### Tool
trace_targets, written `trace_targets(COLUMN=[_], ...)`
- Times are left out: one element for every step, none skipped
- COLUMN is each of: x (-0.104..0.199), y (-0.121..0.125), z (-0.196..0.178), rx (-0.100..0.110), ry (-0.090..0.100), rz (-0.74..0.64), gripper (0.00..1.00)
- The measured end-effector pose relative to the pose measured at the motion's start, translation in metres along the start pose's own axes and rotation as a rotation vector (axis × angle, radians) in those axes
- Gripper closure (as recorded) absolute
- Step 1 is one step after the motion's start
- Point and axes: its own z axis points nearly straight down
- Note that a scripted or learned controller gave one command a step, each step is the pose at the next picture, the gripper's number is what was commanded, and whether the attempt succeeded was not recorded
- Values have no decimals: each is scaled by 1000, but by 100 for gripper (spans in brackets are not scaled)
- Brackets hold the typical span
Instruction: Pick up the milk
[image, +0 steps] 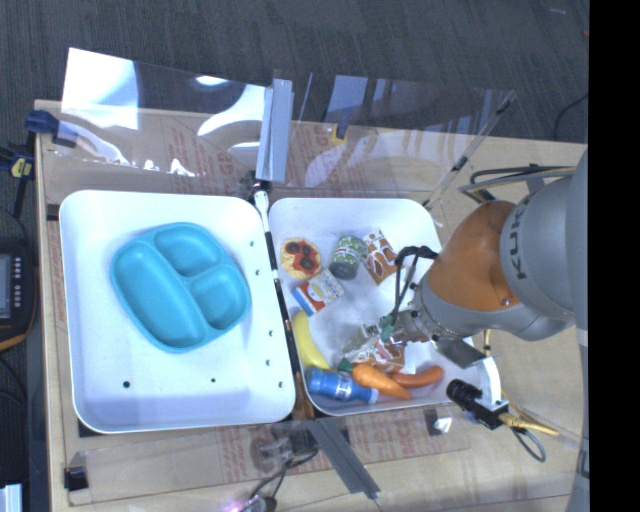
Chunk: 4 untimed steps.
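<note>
Where the grey arm (540, 250) with its orange band reaches in from the right, the end effector (385, 335) hangs low over the right bin (350, 212). It is down among the toys near the middle of that bin, and some dark, mixed-up bits sit right under it. I cannot tell if it is clenched or let go, and I cannot see anything held in it.

The milk (318, 292) is a small white box with red and blue on it. It lies tilted in the right bin, close to the left wall, apart from the end effector. Just above the milk is a round pizza toy (301, 257). Beside that stands a small green can (346, 256), and next to the can is a brown snack pack (378, 257).

Below the milk a yellow banana (308, 340) lies along the left wall. At the bottom of the bin a blue bottle (340, 386) lies on its side, touching an orange carrot (380, 380). A red sausage (420, 377) lies just beside the carrot.

The left bin (80, 300) holds a blue plate (180, 285) with three sections. Both bins sit side by side on the tabletop (150, 460).
</note>
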Motion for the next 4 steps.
trace_targets(x=[1,31,31,-3], y=[3,43,43,-1], z=[-11,-88,-88,3], rx=[-4,-2,-2,-2], ry=[-1,1,1,-1], rz=[-9,15,15,-56], gripper=[100,100,0,0])
